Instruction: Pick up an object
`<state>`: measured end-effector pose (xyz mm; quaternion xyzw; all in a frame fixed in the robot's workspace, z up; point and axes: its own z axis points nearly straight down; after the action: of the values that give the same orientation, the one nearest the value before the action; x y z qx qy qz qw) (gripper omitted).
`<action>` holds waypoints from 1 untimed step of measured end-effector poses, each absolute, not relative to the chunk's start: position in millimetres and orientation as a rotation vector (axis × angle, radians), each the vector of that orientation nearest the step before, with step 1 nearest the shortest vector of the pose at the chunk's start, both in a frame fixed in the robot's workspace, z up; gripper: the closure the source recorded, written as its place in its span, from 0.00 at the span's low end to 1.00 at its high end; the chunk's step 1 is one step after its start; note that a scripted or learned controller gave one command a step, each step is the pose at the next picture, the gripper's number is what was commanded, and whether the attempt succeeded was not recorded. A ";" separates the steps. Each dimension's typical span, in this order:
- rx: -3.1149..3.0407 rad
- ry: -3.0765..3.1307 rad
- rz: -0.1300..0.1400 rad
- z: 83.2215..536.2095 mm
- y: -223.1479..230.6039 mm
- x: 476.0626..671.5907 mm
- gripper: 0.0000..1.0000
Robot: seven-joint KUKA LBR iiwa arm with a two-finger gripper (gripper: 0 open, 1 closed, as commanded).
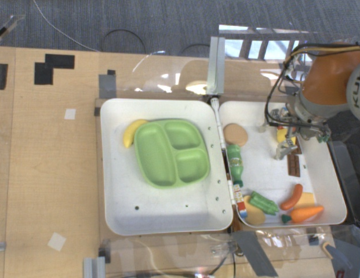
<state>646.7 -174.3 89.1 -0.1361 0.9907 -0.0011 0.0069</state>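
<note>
Risk first: a miss or a glancing push. Gripper (287,146) poised low at about 2 o'clock of the right bin (258,172), directly over a small yellow piece (282,134) and just short of the brown bar (293,164) at its 5 o'clock. With two candidates so close, likely to straddle neither cleanly, nudging one aside or pinching an edge that slips on the lift. Bin wall near at 3 o'clock, so little room to correct sideways.

Pose: grey arm reaching in from 3 o'clock, orange band (330,77) above the wrist, wrist pointing steeply down, cables looping at its 9 o'clock side. Jaws: cannot tell whether apart or together; nothing visibly held.

Other pickable things well apart from the tool: tan round piece (235,134) at 10 o'clock of the bin, green bottle (235,164) along the 9 o'clock wall, and a cluster at 6 o'clock with green pepper (262,203), red sausage (291,196) and carrot (306,213). Left bin (122,207) bearing a green divided tray (171,152) with a banana (131,132) at its 10 o'clock edge.
</note>
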 end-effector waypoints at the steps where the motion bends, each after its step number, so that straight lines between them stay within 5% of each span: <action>1: -0.427 3.085 -0.009 104.3 -173.5 650.6 1.00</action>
<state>650.6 -173.5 104.3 -0.1370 0.9905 -0.0028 0.0137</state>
